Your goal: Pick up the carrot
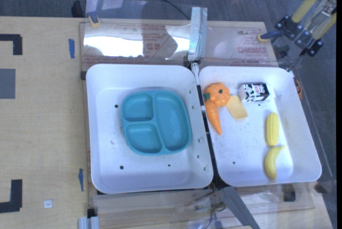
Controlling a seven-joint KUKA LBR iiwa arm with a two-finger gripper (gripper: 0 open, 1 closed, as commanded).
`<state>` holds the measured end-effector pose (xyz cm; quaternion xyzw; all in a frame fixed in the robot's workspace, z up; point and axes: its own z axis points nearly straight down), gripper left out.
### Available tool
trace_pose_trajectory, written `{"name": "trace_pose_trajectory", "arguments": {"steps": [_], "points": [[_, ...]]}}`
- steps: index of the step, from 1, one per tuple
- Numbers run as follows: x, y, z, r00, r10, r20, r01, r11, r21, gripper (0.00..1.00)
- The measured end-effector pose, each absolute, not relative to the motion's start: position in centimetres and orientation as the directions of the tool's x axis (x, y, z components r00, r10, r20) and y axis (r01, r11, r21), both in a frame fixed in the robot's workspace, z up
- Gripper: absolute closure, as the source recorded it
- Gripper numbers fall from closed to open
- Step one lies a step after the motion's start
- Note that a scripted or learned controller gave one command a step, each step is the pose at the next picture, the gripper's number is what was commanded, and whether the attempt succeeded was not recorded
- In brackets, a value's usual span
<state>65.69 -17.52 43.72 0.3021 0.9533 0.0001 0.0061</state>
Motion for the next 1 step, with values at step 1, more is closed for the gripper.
{"name": "trace_pose_trajectory", "arguments": {"steps": [1], "points": [[65.73,-20.65,43.64,-0.584,0.811,-0.009,0.811,0.584,0.006,1.00]]}}
